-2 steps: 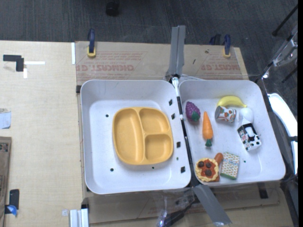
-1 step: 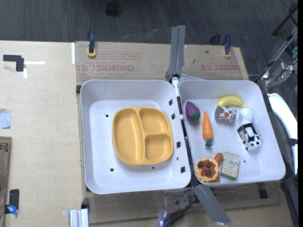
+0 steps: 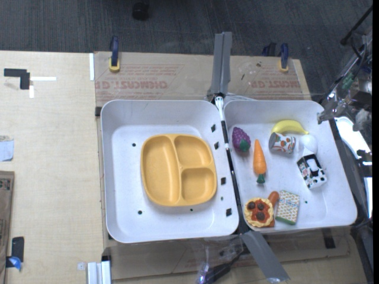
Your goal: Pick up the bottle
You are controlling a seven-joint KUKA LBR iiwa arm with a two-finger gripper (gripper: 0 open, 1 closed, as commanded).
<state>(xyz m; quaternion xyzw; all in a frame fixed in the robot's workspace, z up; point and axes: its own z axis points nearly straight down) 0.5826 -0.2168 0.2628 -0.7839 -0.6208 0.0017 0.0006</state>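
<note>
Bottle (image 3: 311,172) lies in right bin (image 3: 340,176) — beside cup (image 3: 282,143) and banana (image 3: 288,126)

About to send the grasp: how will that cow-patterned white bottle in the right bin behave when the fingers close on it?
The bottle lies on its side, so it may roll if nudged off-centre. It looks like a small toy, probably light and rigid. Its surface looks smooth, so it could slip. Nothing touches it; the banana and cup lie apart.

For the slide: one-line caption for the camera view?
Yellow tray in left bin; bottle among toy foods in right bin.
</note>
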